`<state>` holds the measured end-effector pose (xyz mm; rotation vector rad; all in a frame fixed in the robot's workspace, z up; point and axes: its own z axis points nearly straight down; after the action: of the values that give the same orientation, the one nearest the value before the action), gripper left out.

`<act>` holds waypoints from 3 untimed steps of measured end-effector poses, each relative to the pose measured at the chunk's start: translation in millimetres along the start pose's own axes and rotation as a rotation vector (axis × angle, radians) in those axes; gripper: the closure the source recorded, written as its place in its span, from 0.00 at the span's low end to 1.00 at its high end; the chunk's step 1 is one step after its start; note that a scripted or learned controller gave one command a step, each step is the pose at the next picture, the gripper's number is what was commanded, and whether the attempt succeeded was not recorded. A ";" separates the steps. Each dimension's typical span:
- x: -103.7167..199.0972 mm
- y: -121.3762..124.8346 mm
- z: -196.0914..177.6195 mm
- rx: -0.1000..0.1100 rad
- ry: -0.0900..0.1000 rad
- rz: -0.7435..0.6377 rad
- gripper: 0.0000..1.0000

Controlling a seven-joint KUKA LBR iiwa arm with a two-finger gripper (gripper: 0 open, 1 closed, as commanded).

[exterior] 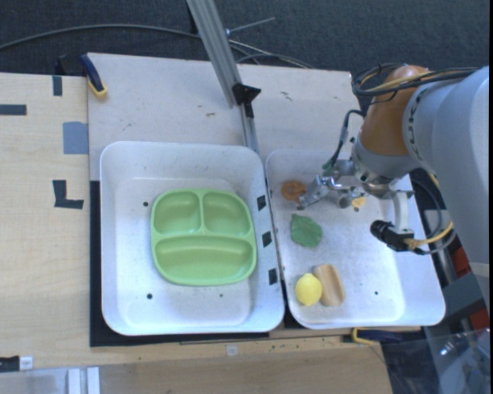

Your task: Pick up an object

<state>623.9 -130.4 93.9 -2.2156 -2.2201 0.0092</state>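
Hanging low over the right bin [411,302], the gripper [311,200] sits just beside the small orange-brown piece [293,190], its fingers' spread impossible to tell, with the green leaf [306,231] just below it

Grey arm [456,130], orange wrist band, black cables.

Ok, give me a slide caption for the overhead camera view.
Gripper low in the right bin beside an orange piece; green divided plate in the left bin.

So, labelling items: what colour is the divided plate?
Light green plate, clearest in the camera view.
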 end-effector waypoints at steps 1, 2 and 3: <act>1.0 1.6 -14.1 -0.005 0.001 -0.002 1.00; 5.3 4.2 -57.2 -0.011 0.000 -0.001 1.00; 9.1 9.5 -101.3 -0.011 0.001 0.000 1.00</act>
<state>634.1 -121.2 195.1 -2.2204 -2.2259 -0.0038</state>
